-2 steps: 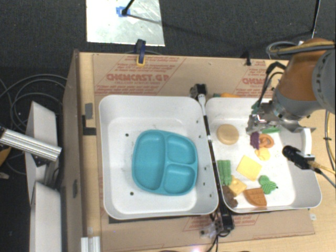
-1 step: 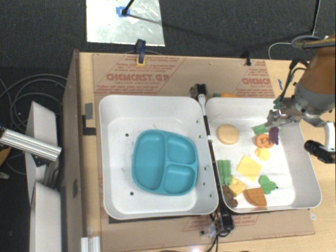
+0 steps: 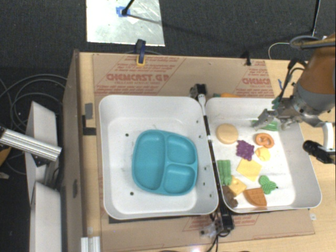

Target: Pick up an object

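The camera view is looking down at a slant on two shallow white plastic bins sitting side by side on a brown cardboard-covered bench (image 3: 157, 70).

Nearest the lower edge, in the right bin (image 3: 307, 193), an orange wedge-shaped toy (image 3: 255, 197) is lying beside a small dark brown piece (image 3: 229, 195) that is partly tucked against the bin's rim and hard to make out. Just above them a green knobbly toy (image 3: 267, 184), a small orange-yellow block (image 3: 238, 186), a yellow flat square (image 3: 248, 169) and a green ridged strip (image 3: 224, 171) are crowding together, some touching. Farther up, a purple grape-like cluster (image 3: 244, 149) is sitting next to a small yellow lump (image 3: 263, 154) and an orange ring-shaped toy (image 3: 264, 139). A round beige disc (image 3: 228, 133) is lying apart, toward the divider.

In the left bin (image 3: 118, 114), a teal three-compartment plate (image 3: 164, 161) is resting flat.

At the right bin's far corner, the gripper (image 3: 269, 119) is hanging low over a green object (image 3: 270, 125), which is mostly hidden beneath the metal fingers; whether they are clasping it or merely standing around it is something I cannot tell. The grey arm with its orange band (image 3: 320, 72) is being cut off by the right edge.

Beyond the bench, a shiny silver sheet (image 3: 125, 14) is lying on dark carpet.
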You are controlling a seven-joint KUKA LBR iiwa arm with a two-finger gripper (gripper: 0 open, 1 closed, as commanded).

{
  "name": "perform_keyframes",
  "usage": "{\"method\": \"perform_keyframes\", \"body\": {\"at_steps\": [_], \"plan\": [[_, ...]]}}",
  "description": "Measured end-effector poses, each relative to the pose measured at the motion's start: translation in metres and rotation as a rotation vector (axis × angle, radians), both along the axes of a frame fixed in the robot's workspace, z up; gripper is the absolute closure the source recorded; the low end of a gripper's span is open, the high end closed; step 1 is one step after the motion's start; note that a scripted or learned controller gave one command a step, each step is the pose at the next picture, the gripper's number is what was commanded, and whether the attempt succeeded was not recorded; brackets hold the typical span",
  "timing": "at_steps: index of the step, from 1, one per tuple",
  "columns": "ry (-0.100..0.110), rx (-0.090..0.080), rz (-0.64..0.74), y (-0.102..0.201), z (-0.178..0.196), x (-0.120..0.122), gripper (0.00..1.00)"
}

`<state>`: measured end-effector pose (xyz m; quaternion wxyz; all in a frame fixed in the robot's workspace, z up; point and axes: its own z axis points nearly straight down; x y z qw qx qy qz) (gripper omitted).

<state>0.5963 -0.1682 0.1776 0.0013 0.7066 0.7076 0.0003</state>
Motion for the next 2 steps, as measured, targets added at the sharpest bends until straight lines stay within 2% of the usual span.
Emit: {"method": "perform_keyframes", "body": {"at_steps": [1,2], "plan": [[0.01,0.004,-0.001,0.012,-0.089,-0.024,0.0],[-0.004,-0.001,0.003,0.055,-0.092,-0.066,0.0]]}}
